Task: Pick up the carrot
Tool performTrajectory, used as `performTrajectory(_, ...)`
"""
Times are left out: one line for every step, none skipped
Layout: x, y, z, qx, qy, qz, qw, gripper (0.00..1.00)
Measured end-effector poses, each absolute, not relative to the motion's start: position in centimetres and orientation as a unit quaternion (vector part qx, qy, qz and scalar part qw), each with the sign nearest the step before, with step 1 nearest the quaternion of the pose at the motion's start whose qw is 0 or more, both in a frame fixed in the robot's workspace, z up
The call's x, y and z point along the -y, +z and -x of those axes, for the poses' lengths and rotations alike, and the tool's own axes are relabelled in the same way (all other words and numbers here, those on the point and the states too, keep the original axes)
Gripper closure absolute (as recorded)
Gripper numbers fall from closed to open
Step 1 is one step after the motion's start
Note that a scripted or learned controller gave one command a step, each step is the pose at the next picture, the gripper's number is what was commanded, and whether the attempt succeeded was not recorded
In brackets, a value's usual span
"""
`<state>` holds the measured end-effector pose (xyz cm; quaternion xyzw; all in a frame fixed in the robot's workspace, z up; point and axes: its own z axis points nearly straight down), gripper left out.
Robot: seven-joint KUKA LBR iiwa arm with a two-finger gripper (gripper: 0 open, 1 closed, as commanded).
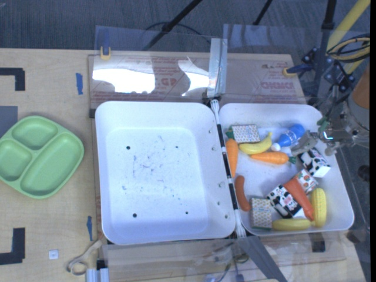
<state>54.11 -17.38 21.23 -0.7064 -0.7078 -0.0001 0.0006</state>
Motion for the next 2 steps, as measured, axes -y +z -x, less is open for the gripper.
performTrajectory(13.9,17.9,-54.7,0.773,-0.0001,0.634,0.001,0.00)
performTrajectory(12.3,17.8,-55.9,0.780,-0.0007,0.626,-0.001,0.00)
